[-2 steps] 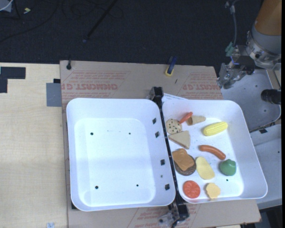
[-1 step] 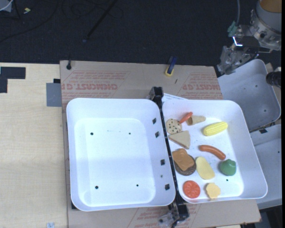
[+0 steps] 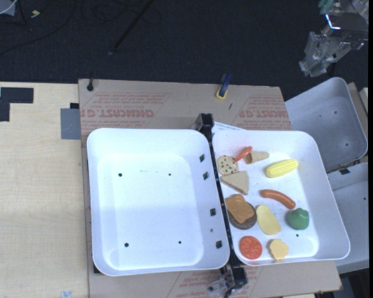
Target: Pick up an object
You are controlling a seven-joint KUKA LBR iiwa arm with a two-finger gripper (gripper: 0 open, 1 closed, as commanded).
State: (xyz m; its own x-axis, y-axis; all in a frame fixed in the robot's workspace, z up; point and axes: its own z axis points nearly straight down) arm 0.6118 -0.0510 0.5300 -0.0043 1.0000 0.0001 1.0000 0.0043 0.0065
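The right bin [image 3: 323, 185] holds several toy foods. A yellow corn cob [image 3: 281, 167], a red carrot-like piece [image 3: 243, 153], a tan wedge [image 3: 257, 157] and a speckled cookie [image 3: 225, 164] lie toward its back. A bread triangle [image 3: 236, 182], a sausage [image 3: 278, 198] and a brown burger [image 3: 240, 211] sit mid-bin. Near the front are a yellow potato-like piece [image 3: 268, 220], a green pepper [image 3: 298, 218], a red tomato slice [image 3: 250, 247] and a small yellow piece [image 3: 278, 249]. My gripper [image 3: 316, 59] hangs high at the top right, well away from the bin and beyond its back corner.
The left bin [image 3: 99, 166] sits beside the right one, joined by a black hinge strip [image 3: 212, 185]. A grey metal plate [image 3: 332, 120] lies right of the bins, under the gripper. A blue-and-yellow clip [image 3: 223, 87] stands on the cardboard behind the bins.
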